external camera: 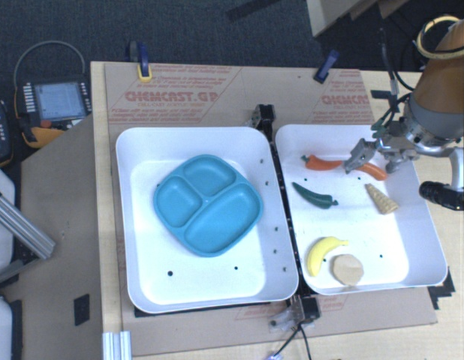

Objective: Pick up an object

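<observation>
KUKA iiwa arm (441, 88), seen from above. The upper segment is showing a broad orange band, rounded in section, its top edge catching a pale yellowish highlight. Below it a light grey wrist collar is curving around the arm, shading into a pale silver-white flange. Thin dark cables are running down alongside the arm from above and looping near the wrist. The two-finger pincer (373, 158) is appearing as a cluster of grey and dark metal parts, angular and bracket-like. A black rounded fitting is projecting beneath the flange at the lower right.
</observation>
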Action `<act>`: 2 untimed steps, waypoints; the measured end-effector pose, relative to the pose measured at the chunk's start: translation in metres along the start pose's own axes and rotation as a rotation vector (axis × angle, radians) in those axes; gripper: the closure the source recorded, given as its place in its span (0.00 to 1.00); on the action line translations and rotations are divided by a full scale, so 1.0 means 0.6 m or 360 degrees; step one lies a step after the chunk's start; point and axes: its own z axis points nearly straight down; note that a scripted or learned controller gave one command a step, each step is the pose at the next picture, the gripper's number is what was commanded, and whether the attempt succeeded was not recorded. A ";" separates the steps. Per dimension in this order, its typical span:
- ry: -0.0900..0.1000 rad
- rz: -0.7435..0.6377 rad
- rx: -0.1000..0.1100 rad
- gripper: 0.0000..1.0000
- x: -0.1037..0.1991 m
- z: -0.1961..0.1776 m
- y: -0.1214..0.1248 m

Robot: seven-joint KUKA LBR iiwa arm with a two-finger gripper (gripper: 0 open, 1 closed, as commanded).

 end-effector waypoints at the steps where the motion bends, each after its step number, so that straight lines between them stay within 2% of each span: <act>1: -0.0004 -0.0005 -0.0023 0.00 0.001 -0.014 0.005; 2: 0.0000 -0.0004 -0.0012 0.00 0.010 0.087 -0.005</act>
